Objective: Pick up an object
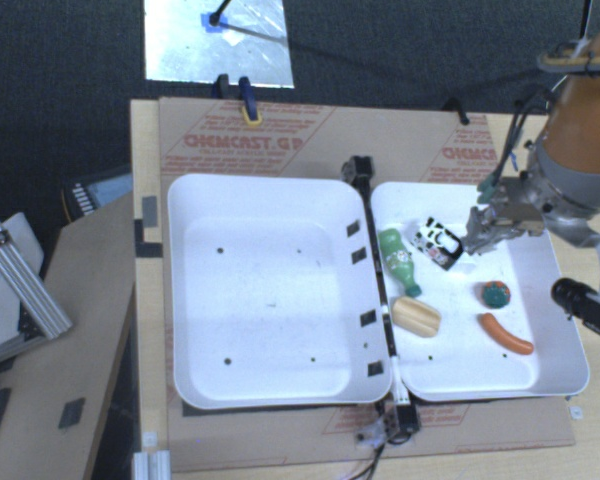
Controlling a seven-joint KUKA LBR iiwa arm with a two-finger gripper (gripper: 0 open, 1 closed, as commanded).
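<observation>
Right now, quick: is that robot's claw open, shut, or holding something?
Gripper: cannot be told; it hangs over the right bin, right beside the black-and-white toy.

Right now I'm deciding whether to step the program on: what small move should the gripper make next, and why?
Probably a short descent, nudged left, onto the black-and-white toy. The gripper sits just right of it in the right bin, nearer than the green bottle or the orange sausage.
</observation>
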